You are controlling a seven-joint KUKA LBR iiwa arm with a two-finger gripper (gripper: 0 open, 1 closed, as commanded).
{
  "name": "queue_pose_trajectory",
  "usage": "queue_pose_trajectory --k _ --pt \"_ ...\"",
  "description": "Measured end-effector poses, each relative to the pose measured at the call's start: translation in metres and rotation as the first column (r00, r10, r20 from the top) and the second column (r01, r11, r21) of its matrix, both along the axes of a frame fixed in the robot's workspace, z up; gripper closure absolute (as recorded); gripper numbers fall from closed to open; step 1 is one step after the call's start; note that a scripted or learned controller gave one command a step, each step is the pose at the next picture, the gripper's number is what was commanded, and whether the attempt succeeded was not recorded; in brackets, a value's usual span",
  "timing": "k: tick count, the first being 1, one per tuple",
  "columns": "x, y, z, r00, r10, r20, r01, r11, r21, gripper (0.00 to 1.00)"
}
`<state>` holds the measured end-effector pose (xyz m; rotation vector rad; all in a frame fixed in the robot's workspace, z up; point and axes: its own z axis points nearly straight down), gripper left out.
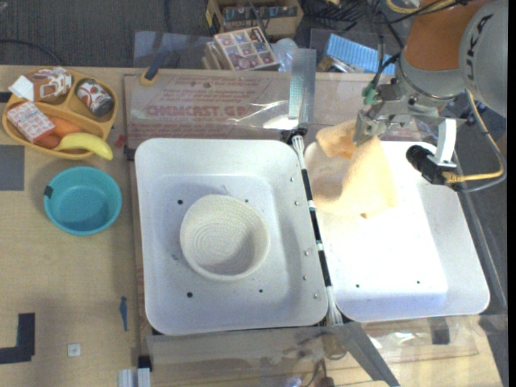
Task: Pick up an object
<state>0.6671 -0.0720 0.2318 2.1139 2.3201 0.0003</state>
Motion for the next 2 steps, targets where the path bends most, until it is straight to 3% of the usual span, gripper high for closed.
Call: queue_pose_trajectory --k 1,2 --pt "0.0 -0.044 0.078 0.997 0.074 0.0 -0.074 0.997 0.0 1.0" --pt "0.0 -0.039 0.038 0.956 0.294 -0.004 -0.294 0.956 0.002 1.0"
